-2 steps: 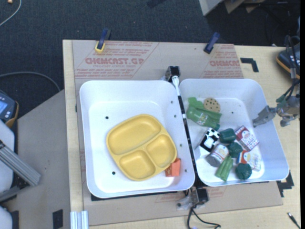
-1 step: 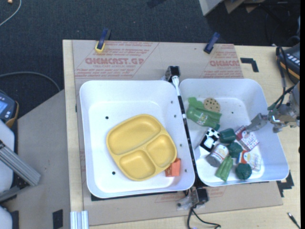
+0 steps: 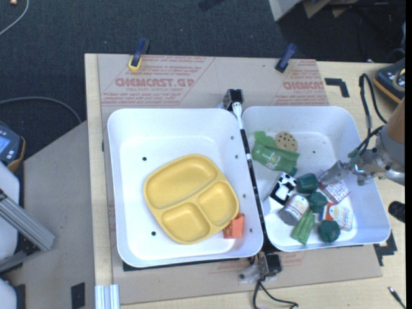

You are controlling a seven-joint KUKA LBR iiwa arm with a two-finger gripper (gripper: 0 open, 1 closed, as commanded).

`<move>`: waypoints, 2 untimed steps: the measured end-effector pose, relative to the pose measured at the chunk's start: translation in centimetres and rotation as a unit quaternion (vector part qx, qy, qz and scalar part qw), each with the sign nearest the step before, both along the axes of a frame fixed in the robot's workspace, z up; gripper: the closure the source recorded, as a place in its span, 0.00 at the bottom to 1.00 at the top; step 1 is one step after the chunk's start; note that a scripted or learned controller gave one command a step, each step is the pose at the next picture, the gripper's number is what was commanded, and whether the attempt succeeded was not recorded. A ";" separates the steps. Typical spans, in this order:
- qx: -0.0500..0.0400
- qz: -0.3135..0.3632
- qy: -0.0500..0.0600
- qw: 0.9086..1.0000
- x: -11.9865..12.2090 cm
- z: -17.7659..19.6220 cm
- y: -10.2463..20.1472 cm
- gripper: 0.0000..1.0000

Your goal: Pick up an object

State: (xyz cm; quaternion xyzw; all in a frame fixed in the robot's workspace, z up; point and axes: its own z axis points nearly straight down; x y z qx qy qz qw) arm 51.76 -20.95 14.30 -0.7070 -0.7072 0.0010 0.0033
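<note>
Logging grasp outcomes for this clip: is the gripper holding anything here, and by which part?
Cannot be told. The two-finger gripper sits low over the pile of small toys in the shallow white right bin, but nothing is visibly held.

Lighting: bright, even, from overhead. Two white bins near overexposed, their surface detail washed out. Shadows: soft and short, a faint one beneath the yellow tray. Floor at upper left of the frame dark, low in detail. Focus: moderate, overall grainy; small items in the right bin soft-edged; arm at right edge slightly blurred
</note>
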 end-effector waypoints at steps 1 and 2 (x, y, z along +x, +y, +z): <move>-0.001 0.000 -0.003 1.000 0.1 -5.2 0.0 0.00; -0.005 -0.001 -0.008 1.000 0.3 -3.6 -0.2 1.00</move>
